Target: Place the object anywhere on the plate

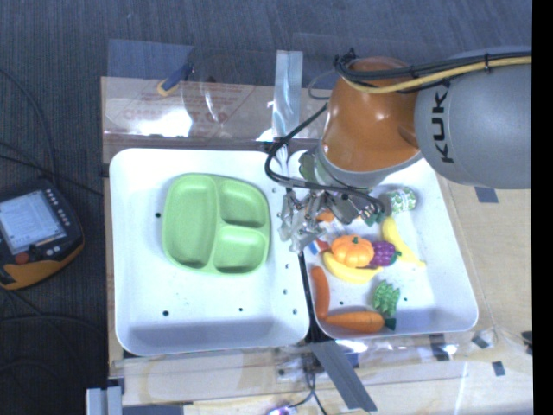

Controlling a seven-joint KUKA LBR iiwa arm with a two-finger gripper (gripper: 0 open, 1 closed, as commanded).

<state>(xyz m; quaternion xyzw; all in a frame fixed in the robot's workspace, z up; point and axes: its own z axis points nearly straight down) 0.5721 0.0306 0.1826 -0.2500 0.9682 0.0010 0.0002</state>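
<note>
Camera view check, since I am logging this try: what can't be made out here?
- Two-finger gripper: small and cluttered; open or shut is unclear, as is any hold.
- Far part of the right white bin: covered by the grey and orange arm.
- Pale round item: half hidden by the wrist, too small to name.
- Green divided plate: plainly seen.

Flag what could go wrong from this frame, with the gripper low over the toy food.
1. The gripper sits near the wall between the bins, so it may catch there when crossing toward the green plate.
2. The pumpkin, banana and grapes touch in a cluster; a grab could nudge or lift the wrong one.
</note>
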